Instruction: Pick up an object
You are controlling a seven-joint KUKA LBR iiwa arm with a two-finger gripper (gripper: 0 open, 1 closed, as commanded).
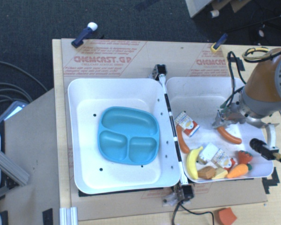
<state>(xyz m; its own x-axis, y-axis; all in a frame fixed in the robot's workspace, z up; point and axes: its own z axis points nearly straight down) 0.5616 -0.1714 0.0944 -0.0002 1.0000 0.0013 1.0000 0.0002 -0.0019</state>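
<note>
My gripper point(223, 119) hangs low in the right bin point(196, 90), near its middle right, below the grey wrist and orange band point(267, 81). Its tip is right at the upper left end of a red-orange sausage point(230, 135), which lies on the bin floor; whether they touch is unclear. Left of it stands a small red and white carton point(188, 124). Along the front of the bin lie a banana point(192, 161), a white packet point(215, 155), a piece of bread point(206, 173), a carrot point(238, 171) and a red toy fruit point(244, 157).
The left bin point(79, 125) holds a blue divided plate point(129, 135). A long orange piece point(181, 142) lies against the right bin's left wall. A black divider point(168, 111) runs between the bins. Clamps point(84, 34) and cables point(234, 62) sit at the bench's back.
</note>
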